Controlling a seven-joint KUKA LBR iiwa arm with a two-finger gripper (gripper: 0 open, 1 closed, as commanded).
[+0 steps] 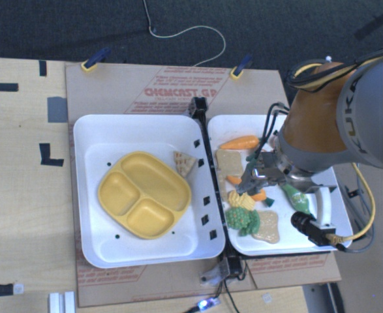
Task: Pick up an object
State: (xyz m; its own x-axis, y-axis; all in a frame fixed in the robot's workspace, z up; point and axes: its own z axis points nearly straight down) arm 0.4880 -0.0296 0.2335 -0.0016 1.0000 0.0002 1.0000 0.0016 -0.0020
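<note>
Over right bin [321,240] | gripper [251,181] low among crowded toy food [243,217], I cannot tell its finger state | risk I see: neighbours nudged, grasp slips

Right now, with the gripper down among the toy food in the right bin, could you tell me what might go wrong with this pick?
1. The gripper sits amid closely packed pieces: the corn, broccoli and bread slice. It may catch two, or nudge neighbours aside.
2. Its target lies near the divider wall between the bins, so a lifted piece could knock against it and drop.
3. The arm hides part of the right bin, so a failed grasp may be hard to see.
</note>
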